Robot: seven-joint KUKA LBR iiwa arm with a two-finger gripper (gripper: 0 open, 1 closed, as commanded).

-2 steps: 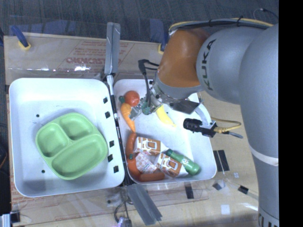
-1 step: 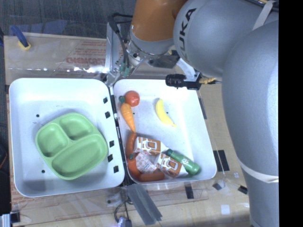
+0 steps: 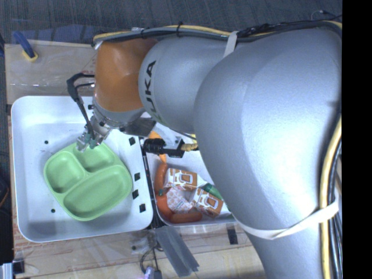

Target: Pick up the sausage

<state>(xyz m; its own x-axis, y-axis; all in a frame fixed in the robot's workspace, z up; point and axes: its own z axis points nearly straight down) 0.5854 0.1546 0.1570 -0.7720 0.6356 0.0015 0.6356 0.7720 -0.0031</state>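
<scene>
The sausage point(image 3: 179, 216), reddish-orange and curved, lies at the near edge of the right bin point(image 3: 192, 228), partly under two brown-and-white packets point(image 3: 185, 180). My gripper point(image 3: 88, 140) is over in the left bin point(image 3: 29, 156). It hangs at the far rim of a green divided plate point(image 3: 87, 182), well away from the sausage. Nothing shows in the gripper. The big grey arm hides most of the right bin.
An orange piece point(image 3: 155, 138) sits at the far left of the right bin, beside the divider between the bins. A black cable point(image 3: 75, 89) loops off the wrist above the left bin. A blue clamp point(image 3: 24, 45) sits on the bench's far left corner.
</scene>
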